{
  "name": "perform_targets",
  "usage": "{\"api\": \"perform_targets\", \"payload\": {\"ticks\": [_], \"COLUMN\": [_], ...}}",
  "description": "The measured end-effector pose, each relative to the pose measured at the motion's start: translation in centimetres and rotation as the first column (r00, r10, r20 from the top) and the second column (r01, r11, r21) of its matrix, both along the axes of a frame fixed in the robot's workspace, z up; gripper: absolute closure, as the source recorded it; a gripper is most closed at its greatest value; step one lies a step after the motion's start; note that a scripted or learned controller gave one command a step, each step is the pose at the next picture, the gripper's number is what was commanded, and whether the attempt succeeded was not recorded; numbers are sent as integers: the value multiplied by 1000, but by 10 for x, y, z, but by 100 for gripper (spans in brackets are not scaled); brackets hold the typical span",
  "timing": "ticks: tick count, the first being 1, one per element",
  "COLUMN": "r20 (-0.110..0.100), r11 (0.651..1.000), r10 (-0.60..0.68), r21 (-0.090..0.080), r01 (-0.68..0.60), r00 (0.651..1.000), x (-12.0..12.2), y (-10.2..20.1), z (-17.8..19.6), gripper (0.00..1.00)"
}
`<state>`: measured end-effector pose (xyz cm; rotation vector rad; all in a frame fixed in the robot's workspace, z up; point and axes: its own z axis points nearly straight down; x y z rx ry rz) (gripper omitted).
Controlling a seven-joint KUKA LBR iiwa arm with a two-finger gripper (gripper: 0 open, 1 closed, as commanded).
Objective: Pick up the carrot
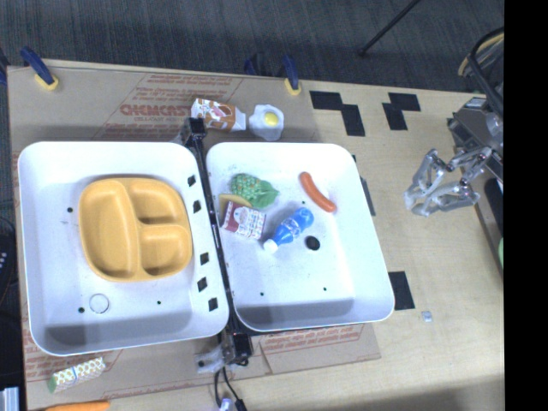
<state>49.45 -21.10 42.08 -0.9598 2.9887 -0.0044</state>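
Looking down, we see the small orange carrot [317,192] lying at two o'clock in the right-hand white bin [368,268], just clear of the blue plastic bottle [291,228]. Our silver two-finger gripper [432,191] sits well outside at three o'clock, fingers spread and gripping nothing. Risks, we judge: the slim carrot rolls away, or a finger catches the bottle.
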Motion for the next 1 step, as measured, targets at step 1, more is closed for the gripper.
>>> {"api": "perform_targets", "payload": {"ticks": [1], "r20": [0], "r11": [977], "r10": [214], "r21": [-1], "r01": [-214], "r00": [977], "x": [-10], "y": [0], "z": [95], "gripper": [100]}}
